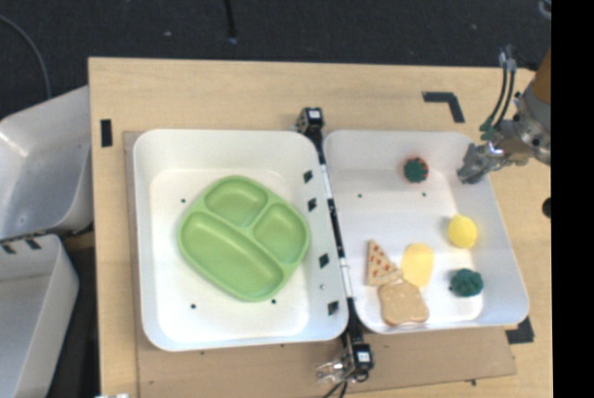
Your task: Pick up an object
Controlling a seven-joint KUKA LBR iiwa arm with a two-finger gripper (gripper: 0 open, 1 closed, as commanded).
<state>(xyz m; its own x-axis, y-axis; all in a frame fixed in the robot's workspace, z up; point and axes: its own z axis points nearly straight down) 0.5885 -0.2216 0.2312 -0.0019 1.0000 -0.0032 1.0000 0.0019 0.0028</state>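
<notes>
Pretty even overhead light, no harsh shadows anywhere. White bins blown out close to pure white, detail along the rims mostly lost. Dark floor up top nearly black and grainy. Soft all over, low-res, small toys in the right-hand bin fuzzy. Pincer at the right edge slightly blurred.
</notes>
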